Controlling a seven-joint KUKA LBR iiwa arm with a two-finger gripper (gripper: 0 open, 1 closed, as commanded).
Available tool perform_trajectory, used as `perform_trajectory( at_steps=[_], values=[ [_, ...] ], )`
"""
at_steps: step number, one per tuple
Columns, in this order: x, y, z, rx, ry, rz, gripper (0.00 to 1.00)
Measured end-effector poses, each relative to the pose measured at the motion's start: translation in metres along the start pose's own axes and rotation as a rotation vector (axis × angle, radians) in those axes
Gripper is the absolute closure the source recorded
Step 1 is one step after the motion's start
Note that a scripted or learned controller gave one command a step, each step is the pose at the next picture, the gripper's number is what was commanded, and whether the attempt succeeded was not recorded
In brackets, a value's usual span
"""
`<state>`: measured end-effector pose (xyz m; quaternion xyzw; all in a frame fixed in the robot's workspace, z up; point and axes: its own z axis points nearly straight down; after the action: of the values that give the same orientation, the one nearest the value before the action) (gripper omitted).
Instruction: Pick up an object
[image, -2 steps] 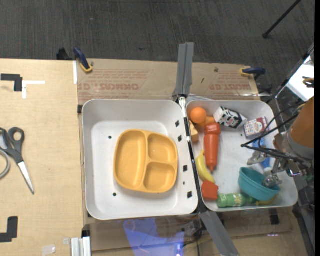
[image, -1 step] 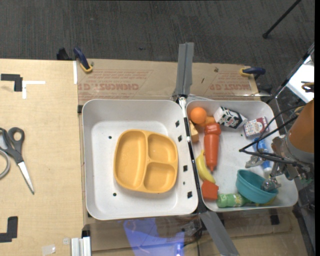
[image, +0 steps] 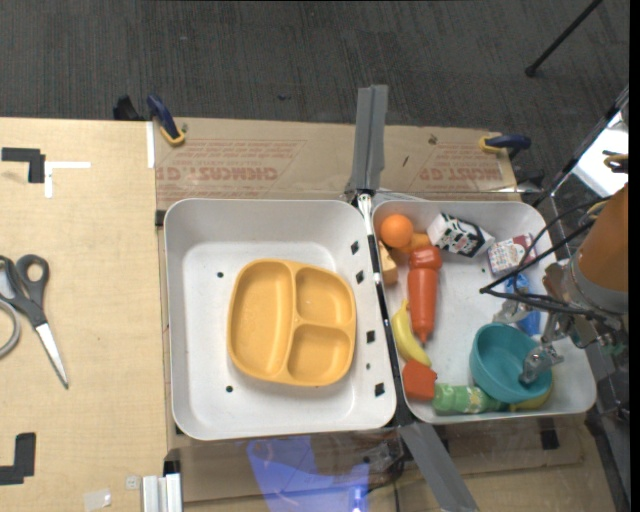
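Hand: hand (image: 537, 362) sits at the teal bowl (image: 503, 360) rim, right bin (image: 470, 290) near corner; can't tell whether it is spread or pinching.
Risk: metal tip could catch the bowl rim and tip it, probably a miss.
Near: green block (image: 458, 399), red block (image: 419, 380).
Mid: banana (image: 408, 338).
Far: orange-red carrot-like toy (image: 423, 292), long axis near-to-far; orange ball (image: 396, 230).

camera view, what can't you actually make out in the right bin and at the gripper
- Gripper: in the camera view it hangs over the teal bowl; cables and glare leave its state unreadable.
- Small printed packet: print too small to read, dark cables cross it.
- Blue item behind the bowl: mostly hidden by the gripper.
- Yellow piece under the bowl: covered by the bowl.
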<state>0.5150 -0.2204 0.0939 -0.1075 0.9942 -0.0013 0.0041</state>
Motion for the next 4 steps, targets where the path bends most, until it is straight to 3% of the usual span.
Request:
perform_trajectory(
  at_steps=[1, 2, 3, 4],
  values=[
    [-0.01, -0.002, -0.019, -0.001, 0.003, -0.04, 0.0],
    [-0.035, -0.007, -0.015, -0.002, 0.001, -0.297, 0.0],
    [0.009, 0.008, -0.006, 0.005, -0.023, -0.34, 0.0],
    [0.01, 0.008, -0.007, 0.007, -0.024, -0.306, 0.0]
  ],
)
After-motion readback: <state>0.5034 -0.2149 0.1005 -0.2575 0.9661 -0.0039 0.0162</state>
